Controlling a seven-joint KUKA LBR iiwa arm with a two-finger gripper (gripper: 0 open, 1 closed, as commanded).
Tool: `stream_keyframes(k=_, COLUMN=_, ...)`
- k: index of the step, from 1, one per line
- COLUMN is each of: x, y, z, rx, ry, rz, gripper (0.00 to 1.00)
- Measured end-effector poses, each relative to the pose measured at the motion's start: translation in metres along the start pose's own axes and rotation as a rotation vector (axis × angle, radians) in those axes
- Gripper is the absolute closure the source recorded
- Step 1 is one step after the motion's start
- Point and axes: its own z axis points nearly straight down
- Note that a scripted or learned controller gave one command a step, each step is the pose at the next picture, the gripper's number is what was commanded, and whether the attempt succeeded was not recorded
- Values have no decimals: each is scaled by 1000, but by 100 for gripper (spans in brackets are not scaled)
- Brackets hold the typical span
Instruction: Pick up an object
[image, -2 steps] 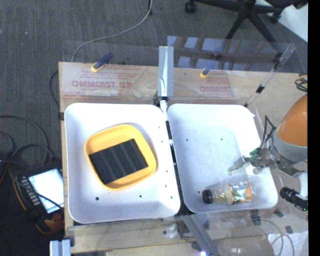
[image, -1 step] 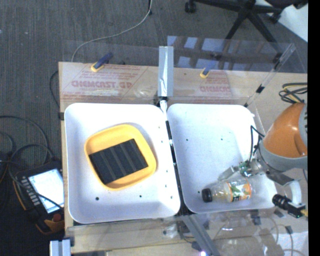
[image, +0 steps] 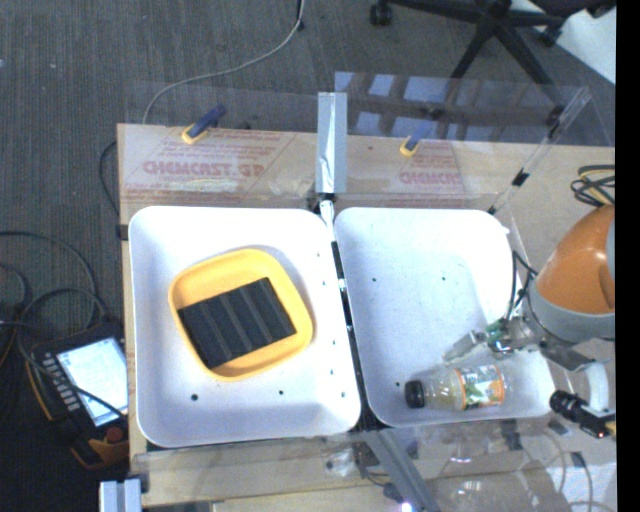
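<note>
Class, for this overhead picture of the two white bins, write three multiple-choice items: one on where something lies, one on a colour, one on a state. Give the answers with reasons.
1. Where does the bottle lie?
A. In the left bin
B. In the right bin, near its front edge
C. On the floor

2. What colour is the dish in the left bin?
A. Yellow
B. Green
C. Red

3. How is the bottle positioned?
A. Standing upright
B. Lying on its side, dark cap pointing left
C. Lifted clear of the bin

Answers:
1 B, since it rests on the floor of the right bin close to the front wall.
2 A, since the dish rim is yellow around a dark ridged insert.
3 B, since its length runs along the bin floor, and the cap is at its left end.
</note>
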Motion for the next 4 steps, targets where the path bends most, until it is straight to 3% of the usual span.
stream_keyframes(k=1, x=11, y=6, z=2, rx=-15, ry=-7, rz=271, gripper=0)
stream_keyframes(k=2, x=-7, y=4, z=-59, rx=3, ry=-2, rz=223, gripper=0)
stream_keyframes(k=3, x=29, y=38, z=4, rx=-9, ry=-7, rz=197, gripper=0)
stream_keyframes(k=4, x=30, y=2, z=-32, rx=5, ry=-1, rz=117, gripper=0)
